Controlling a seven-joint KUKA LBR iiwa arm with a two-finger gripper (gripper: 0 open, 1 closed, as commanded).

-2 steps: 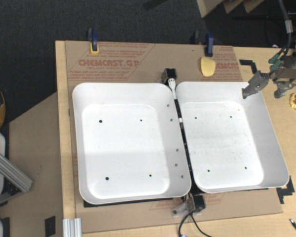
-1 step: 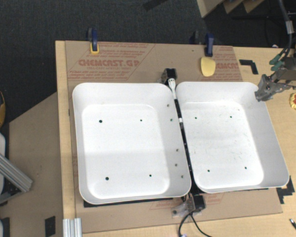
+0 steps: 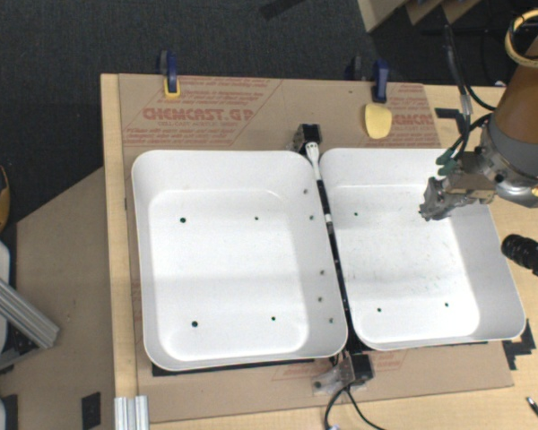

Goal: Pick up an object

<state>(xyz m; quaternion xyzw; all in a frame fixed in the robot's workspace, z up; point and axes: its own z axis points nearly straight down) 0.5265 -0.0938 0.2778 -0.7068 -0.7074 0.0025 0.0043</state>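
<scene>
Yellow object [image 3: 377,120] lies on the brown board [image 3: 251,106] of the desk, just beyond the far rim of the right bin [image 3: 484,321] and below a blue clamp [image 3: 380,81]. The gripper [image 3: 435,202] hangs over the right bin's far right part, near its right rim, with bare white floor to its left, well apart from the yellow object; how wide it stands I cannot tell
</scene>
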